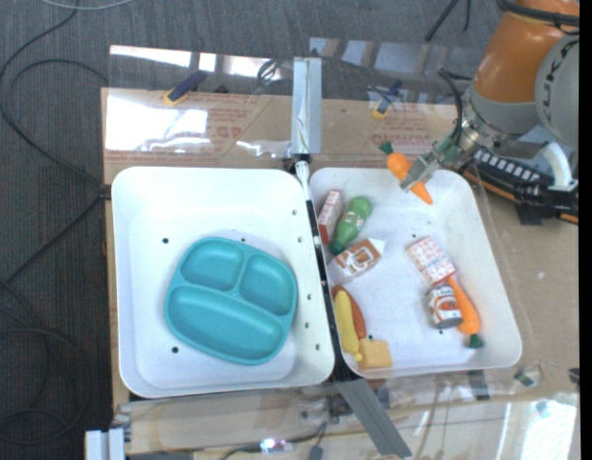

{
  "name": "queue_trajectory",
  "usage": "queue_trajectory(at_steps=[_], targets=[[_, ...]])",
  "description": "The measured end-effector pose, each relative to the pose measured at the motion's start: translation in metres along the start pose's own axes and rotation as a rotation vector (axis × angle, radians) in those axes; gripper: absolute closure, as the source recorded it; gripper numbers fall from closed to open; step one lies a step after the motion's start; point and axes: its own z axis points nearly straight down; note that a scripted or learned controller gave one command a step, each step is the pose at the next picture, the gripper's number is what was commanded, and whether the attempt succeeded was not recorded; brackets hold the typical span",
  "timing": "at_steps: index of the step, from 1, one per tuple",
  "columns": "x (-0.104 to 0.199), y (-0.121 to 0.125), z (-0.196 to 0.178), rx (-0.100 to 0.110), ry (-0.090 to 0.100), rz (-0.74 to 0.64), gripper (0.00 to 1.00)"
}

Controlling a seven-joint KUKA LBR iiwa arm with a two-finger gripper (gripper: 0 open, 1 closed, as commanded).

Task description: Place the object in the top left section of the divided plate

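The teal divided plate (pixel 233 299) sits in the left bin (pixel 133 257), far left of and below the tool (pixel 422 172). The tool grips an orange carrot (pixel 409 176) between its fingers, the carrot's long axis slanting down-right above the right bin's back edge.

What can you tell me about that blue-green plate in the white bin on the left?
The divided plate is teal, looks like smooth plastic, and has a rounded, roughly oval outline. Raised ridges split it into three sections: two smaller ones along the far side and one long one along the near side. Nothing lies in any of them. It sits flat, slightly turned, on the floor of the left bin, near its middle, away from the walls.
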Motion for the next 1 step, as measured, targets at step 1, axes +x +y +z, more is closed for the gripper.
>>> queue_trajectory(at_steps=[1], targets=[[0.1027,0.0252,0.0240,0.004,0.002,0.298,1.00]])
